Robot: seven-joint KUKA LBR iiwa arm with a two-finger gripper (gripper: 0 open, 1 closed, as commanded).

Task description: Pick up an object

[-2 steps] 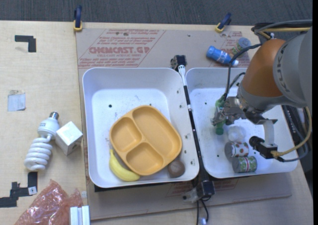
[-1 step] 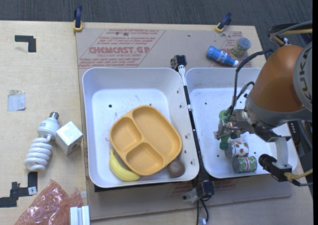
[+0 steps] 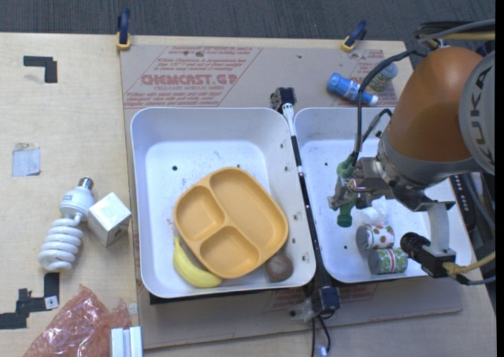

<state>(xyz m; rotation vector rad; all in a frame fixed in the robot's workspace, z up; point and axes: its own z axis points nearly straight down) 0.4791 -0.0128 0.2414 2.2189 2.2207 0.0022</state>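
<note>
Right bin (image 3: 331,261), claw (image 3: 344,207) near left wall, cans (image 3: 381,248) beside.

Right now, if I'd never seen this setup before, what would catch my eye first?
Probably the big arm with its orange band, reaching in from the right over the right bin, its hand low among small things there. Next, the yellow divided plate in the left bin, lying partly over a banana. Out on the bench to the left lies a spiral bulb.
</note>
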